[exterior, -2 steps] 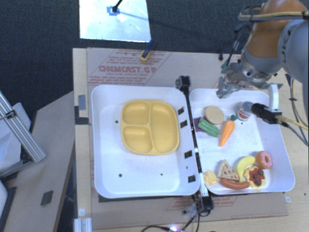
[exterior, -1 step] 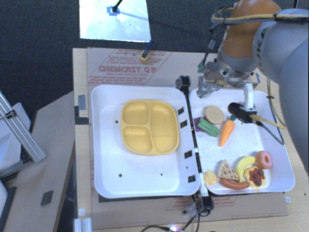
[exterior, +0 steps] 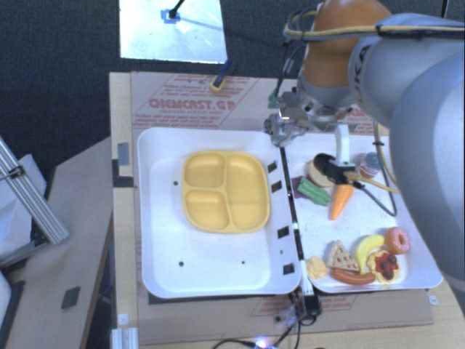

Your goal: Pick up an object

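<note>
My gripper (exterior: 280, 131) hangs over the far end of the divider between the two white bins, above the back left corner of the right bin (exterior: 421, 267). That bin holds toy food. An orange carrot (exterior: 340, 202), a green piece (exterior: 314, 192) and a tan round piece (exterior: 315, 171) lie just right of and nearer than the gripper. At the front lie a pink donut (exterior: 397, 240), a yellow banana (exterior: 368, 246), a pizza slice (exterior: 339, 255), a sausage (exterior: 352, 276) and a yellow cheese block (exterior: 317, 267). Nothing shows in the gripper.
The left bin (exterior: 156, 217) holds a yellow divided plate (exterior: 224, 191) near its middle. The grey arm covers the right bin's far right side. Black clips line the divider (exterior: 290, 217). Cardboard lies under both bins.
</note>
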`<move>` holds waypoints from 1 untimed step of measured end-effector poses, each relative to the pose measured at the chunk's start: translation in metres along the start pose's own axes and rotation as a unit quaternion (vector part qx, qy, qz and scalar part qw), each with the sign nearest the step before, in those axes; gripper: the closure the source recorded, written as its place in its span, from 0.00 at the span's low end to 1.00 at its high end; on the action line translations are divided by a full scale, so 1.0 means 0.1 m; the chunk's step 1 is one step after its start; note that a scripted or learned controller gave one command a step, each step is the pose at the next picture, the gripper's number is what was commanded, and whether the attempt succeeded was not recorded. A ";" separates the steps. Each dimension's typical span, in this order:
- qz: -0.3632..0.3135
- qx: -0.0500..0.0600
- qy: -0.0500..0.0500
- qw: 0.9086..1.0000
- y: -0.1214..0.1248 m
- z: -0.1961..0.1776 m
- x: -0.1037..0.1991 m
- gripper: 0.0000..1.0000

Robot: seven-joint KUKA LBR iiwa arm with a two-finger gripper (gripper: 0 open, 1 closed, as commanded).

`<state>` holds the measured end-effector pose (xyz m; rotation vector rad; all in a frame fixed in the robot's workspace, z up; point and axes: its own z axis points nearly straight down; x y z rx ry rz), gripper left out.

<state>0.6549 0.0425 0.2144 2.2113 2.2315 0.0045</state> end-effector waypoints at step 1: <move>-0.001 -0.001 0.001 1.000 0.14 -0.06 0.63 1.00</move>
